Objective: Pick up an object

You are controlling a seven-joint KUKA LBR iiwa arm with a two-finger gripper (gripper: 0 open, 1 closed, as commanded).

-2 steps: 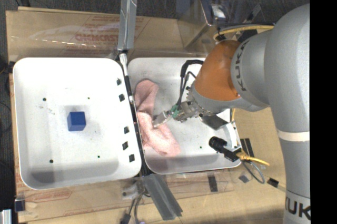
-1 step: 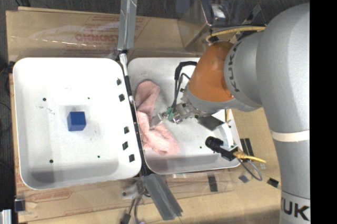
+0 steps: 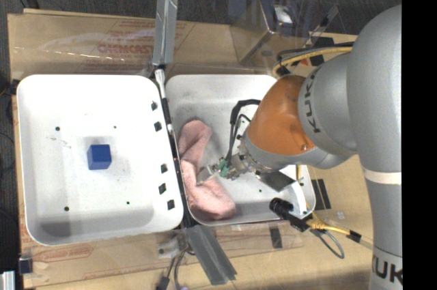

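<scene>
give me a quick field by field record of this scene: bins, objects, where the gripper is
left bin: holds one blue cube, near the middle of its floor
right bin: holds a pink cloth, crumpled along its left side
gripper: low in the right bin, at the cloth's right edge
grip: cannot tell whether anything is held
arm: reaches in from the right, over the right bin
bench: brown cardboard under both bins

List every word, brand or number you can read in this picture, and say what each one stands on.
"KUKA": on the grey arm, beside the orange band.
"KU": the start of the same brand, cut off, low on the arm's base.
Faint red print on the cardboard behind the bins: too blurred to read.
</scene>
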